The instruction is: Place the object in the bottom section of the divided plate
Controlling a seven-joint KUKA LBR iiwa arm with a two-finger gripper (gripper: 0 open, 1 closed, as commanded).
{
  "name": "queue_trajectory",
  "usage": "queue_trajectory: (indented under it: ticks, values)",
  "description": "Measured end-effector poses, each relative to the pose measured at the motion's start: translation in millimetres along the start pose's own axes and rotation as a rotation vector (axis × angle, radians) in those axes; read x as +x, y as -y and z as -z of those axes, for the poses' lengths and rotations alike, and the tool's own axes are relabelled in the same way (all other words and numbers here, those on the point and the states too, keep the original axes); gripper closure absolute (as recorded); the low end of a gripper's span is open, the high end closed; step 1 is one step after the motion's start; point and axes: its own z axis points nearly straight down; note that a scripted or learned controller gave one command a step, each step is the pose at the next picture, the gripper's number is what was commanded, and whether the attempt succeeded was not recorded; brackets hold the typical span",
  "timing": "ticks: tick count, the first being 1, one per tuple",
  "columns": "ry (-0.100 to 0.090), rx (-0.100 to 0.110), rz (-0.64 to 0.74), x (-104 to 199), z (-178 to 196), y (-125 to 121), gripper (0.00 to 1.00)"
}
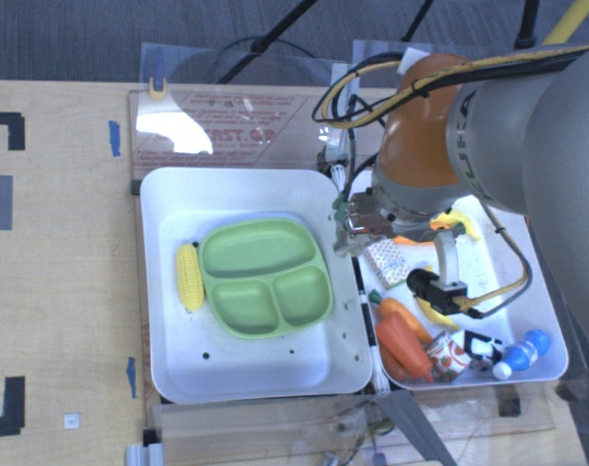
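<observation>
A green divided plate (208, 297) lies in the left bin (265, 369), with one wide section at the far side and two smaller ones at the near side. A yellow corn cob (189, 276) rests on the bin floor just left of the plate. My gripper (350, 228) hangs low over the wall between the two bins, right of the plate's upper right corner and next to a white patterned packet (384, 257). The wrist hides its fingertips.
The right bin (552, 326) holds an orange carrot (401, 339), a red and white can (451, 355), a blue-capped bottle (524, 349) and a yellow piece (457, 224). The bulky grey arm covers that bin's far half. A clear sheet (226, 129) lies behind the left bin.
</observation>
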Motion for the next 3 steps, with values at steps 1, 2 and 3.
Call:
queue_trajectory:
  ticks: [1, 2, 3]
  values:
    - [0.003, -0.004, -0.062, 26.5, 131.0, -16.1, 1.00]
    - [0.003, -0.005, -0.196, 70.7, 135.5, -15.2, 1.00]
    - [0.003, -0.005, -0.196, 70.8, 135.5, -15.2, 0.00]
